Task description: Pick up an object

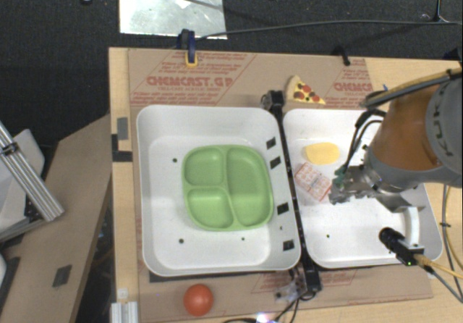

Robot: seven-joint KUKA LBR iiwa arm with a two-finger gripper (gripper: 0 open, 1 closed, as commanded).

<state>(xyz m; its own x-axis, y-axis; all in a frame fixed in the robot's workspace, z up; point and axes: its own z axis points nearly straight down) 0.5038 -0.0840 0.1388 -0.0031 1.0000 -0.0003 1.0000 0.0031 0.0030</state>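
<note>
Toward the right of the frame, the grey arm with its orange band reaches into the right-hand white bin [376, 253], and its gripper [341, 191] hangs low, just beside a small flat packet [313, 181] with a pink and white checked pattern. Whether the jaws are spread or pressed together cannot be told from this angle; nothing can be seen pinched between them.

That packet lies near the bin's left wall, at the middle of the frame's right half. Just above it sits a yellow oval object [322, 152], smooth and rounded, perhaps a toy lemon or a soft pad. Either could be the thing to lift.

Judging by looks, the packet is light, thin and somewhat pliable, so it may slide or buckle; a hold across its short sides, at the edge nearest the gripper, seems best. The yellow piece looks light and slick, and a pinch across its narrow middle would suit it.

At the left, the other white bin [155, 242] holds a green divided plate [227, 187]. Outside the bins, on the cardboard-covered surface [239, 75], a toy pizza slice [305, 91] lies at the upper middle and a red-orange ball [197, 299] at the bottom.
</note>
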